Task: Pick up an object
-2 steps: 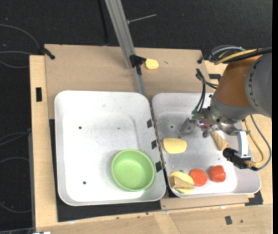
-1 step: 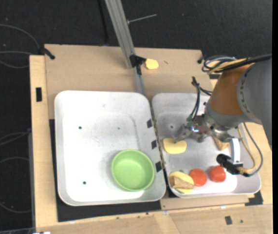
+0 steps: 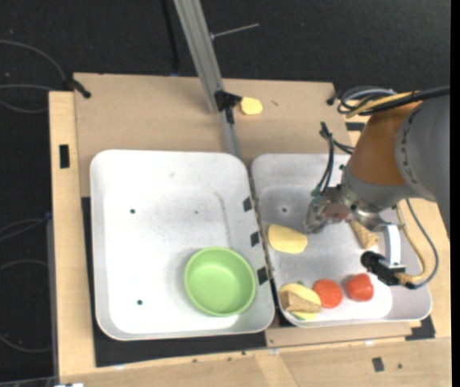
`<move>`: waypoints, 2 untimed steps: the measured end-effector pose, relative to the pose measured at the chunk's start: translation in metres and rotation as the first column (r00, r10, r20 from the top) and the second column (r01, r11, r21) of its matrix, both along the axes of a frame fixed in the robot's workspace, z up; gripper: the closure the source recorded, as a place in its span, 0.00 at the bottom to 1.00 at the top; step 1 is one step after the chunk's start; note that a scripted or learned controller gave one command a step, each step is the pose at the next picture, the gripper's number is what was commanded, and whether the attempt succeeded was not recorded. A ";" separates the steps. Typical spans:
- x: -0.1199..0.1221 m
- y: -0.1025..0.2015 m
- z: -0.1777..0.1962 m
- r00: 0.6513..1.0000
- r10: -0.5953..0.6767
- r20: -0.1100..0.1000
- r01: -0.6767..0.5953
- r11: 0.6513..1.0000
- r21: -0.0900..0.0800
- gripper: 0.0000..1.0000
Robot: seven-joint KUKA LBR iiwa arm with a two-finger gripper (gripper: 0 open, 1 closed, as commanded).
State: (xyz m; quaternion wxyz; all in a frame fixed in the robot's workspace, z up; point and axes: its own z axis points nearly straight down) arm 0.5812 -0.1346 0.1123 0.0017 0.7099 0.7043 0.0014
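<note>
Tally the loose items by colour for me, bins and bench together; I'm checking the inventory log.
Green: 1, the bowl in the left bin.
Yellow: 2, the piece near the gripper in the right bin, and the small piece on the bench.
Yellow-tan: 1, the front-corner item.
Red: 2, the pair beside it.
Total: 6

Arm [image 3: 419, 147] comes in from the view's right, grey link bulky at the frame edge, orange band [image 3: 375, 147] just above the wrist. Wrist bends downward and toward the view's left, tool pointing steeply down. Gripper [image 3: 320, 216] sits at the low end of the wrist, dark and compact, seen mostly from above, so the tips are hard to make out. Cables run along the wrist: thin dark ones on the view's left side, a looped one w/ a black connector hanging on the lower right.
</note>
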 end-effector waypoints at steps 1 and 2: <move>-0.001 -0.009 0.061 1.000 0.004 0.003 -0.004 1.000 -0.001 1.00; 0.001 -0.010 0.115 1.000 0.011 0.003 -0.011 1.000 -0.001 1.00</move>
